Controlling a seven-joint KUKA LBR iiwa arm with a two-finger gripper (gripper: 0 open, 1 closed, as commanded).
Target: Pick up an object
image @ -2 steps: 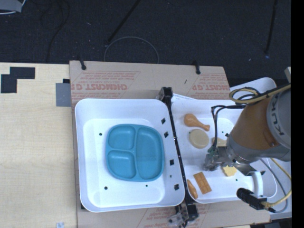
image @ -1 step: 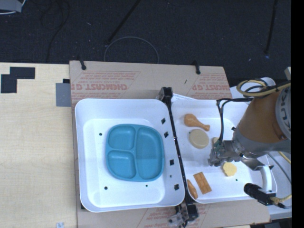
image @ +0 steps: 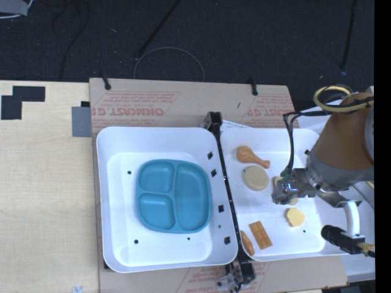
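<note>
My end effector (image: 286,191) sits low in the right bin (image: 305,243), right of frame centre, and from this slanted view I cannot tell how it is set or whether anything is in it. Just left of it lies a pale disc (image: 255,177), close enough that I cannot say whether they touch; just below and right lies a yellow chunk (image: 295,217). A drumstick (image: 252,157) lies above the disc, and a cracker (image: 259,234) and an orange stick (image: 247,243) lie at the bin's lower left, well apart from the tool. The left bin (image: 116,249) holds a blue tray (image: 172,195). My worry is that the tool stands between disc and chunk rather than squarely over either, so a close could catch an edge and flick the piece away, or grab air. The flat disc could also slip out on a lift.
</note>
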